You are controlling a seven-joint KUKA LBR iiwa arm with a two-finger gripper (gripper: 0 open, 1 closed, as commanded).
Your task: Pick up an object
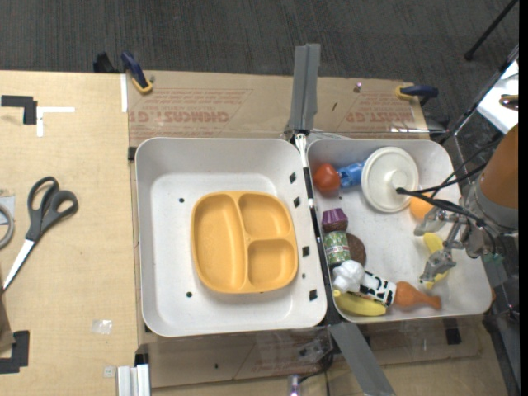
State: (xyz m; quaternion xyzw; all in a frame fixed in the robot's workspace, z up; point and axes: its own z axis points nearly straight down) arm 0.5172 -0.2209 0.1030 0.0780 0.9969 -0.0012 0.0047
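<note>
Cardboard (247, 106) behind both bins carries mirrored "CHEMICAL GP" lettering; claw (437, 266) aperture: cannot tell.

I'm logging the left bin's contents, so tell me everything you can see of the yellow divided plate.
The yellow divided plate looks like matte plastic, squarish with rounded corners and a raised rim. Ridges split it into three wells: one long well on the view's left and two smaller ones on the right. It lies flat, right side up, near the middle of the left bin, with nothing in it.

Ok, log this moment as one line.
phase: reaching | pincer: low in right bin, near yellow piece | grasp: none seen | left bin: orange tray
</note>
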